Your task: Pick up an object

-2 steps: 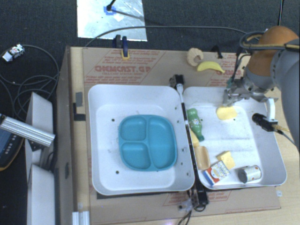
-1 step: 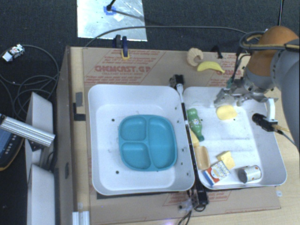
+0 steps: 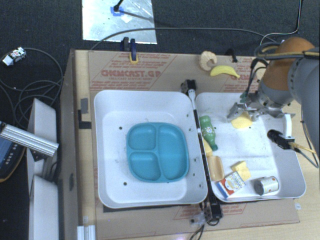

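Note:
My gripper [image 3: 243,111] hangs over the far part of the right bin [image 3: 250,96], with the arm reaching in from the right. Directly under it, touching its tip or nearly so, lies a flat pale yellow piece [image 3: 241,123] on the bin floor. Along this bin's left wall lies a green bottle [image 3: 207,132], with a tan block [image 3: 215,167] below it. Near the front sit a yellow cube [image 3: 242,170], a red, white and blue carton [image 3: 230,184] and a silver can [image 3: 266,185].
The left bin [image 3: 110,109] holds a blue divided plate [image 3: 157,151]. Behind the right bin, on the cardboard bench top, lie a banana [image 3: 224,71] and a beige round thing [image 3: 208,59]. A black divider [image 3: 196,119] runs between the bins.

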Tool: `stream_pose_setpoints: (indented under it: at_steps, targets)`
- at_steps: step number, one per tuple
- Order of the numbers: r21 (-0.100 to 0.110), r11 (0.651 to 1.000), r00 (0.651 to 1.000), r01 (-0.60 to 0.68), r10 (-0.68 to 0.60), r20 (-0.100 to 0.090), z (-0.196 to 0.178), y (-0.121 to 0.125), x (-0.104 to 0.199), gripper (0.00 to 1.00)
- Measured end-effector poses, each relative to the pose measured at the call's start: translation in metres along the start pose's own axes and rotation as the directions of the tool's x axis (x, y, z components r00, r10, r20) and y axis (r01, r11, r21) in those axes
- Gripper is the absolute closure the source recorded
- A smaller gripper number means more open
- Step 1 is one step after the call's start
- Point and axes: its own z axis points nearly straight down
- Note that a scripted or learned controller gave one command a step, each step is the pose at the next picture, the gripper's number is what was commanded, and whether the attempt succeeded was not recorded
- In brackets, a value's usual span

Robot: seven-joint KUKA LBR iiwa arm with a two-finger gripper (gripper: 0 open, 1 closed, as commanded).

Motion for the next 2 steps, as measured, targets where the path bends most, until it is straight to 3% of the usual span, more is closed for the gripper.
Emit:
stream_pose_setpoints:
  at_steps: [1, 2]
  targets:
    - [-0.009, 1.000, 1.000, 0.003, -0.003, 0.002, -0.0147, 0.0032, -0.0002, 1.00]
    - [-0.009, 1.000, 1.000, 0.003, -0.003, 0.002, -0.0145, 0.0030, -0.0002, 0.00]
